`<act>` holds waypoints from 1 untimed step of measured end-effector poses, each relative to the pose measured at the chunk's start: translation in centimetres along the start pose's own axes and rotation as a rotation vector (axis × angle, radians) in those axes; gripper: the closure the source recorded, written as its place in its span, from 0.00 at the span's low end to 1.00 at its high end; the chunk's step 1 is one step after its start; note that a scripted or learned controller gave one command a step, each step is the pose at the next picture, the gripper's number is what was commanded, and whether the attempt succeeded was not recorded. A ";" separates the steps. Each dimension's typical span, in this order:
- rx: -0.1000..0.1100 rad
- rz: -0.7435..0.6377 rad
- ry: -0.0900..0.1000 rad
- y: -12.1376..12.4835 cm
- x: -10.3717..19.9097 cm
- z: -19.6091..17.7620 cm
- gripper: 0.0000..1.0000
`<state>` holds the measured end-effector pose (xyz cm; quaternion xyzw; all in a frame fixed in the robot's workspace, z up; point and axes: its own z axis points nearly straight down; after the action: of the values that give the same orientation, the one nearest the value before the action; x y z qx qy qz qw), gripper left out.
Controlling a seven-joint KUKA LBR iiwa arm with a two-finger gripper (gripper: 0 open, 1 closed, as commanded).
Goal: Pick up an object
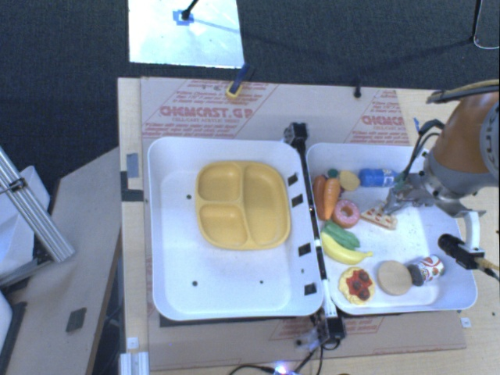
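My gripper (396,200) hangs low in the right bin (422,237), at the back right of the toy food. Just below and left of it lies a pizza slice (378,219), close to the gripper's tip; whether they touch is unclear. A blue bottle (375,178) lies just behind it. Further left are a carrot (330,195), a pink donut (345,212), a green pod (341,234) and a banana (344,248). Along the front sit a small round pizza (357,284), a tan disc (394,278) and a small can (427,269).
The left bin (160,233) holds a yellow divided plate (241,205). A black-clipped divider wall (306,209) separates the two bins. A pale yellow piece (349,180) sits by the bottle.
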<state>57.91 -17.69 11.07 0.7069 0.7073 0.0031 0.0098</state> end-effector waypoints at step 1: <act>0.013 -0.004 0.008 0.9 0.1 -4.6 1.00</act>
<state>58.73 -17.59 15.65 0.7055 0.7087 0.0016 0.0024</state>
